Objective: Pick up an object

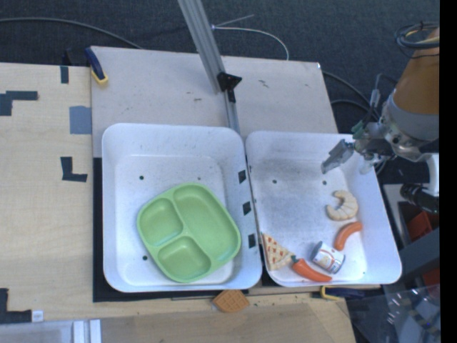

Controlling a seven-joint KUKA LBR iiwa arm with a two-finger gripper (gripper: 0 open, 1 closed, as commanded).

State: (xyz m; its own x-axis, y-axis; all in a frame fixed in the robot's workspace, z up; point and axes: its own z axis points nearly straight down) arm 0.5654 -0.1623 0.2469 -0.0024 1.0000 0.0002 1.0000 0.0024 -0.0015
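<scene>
— Over the right bin's [285, 191] upper right corner, what can you actually make out of the tool [335, 157]?

— Not much. A grey finger-like part slants down and to the left above the bin floor, and the wrist behind it is a blur of grey metal and cables. Whether it is wide or narrow I cannot tell. Nothing visible sits in it. The arm [418, 84] itself is cut off by the right edge, with only the orange band and part of the grey body showing.

— And the things to pick?

— All in the right bin, toward its near right part, well apart from the tool. A pale croissant [343, 205] lies highest. Just below it is a short orange sausage [348, 234]. Below that a small can [328, 257] lies on its side; its label is too small to read. A carrot [310, 269] runs along the near edge, beside a waffle wedge [275, 251] in the near left corner.

— The left bin [121, 148]?

— It holds a green divided plate [188, 231] with three compartments, all bare, set toward the near side.

— Anything outside the bins?

— A small brown cookie-like piece [230, 301] rests on the desk [164, 84] just below the seam between the bins, partly tucked under their rims. A metal pole [203, 34] crosses the desk from above.
</scene>
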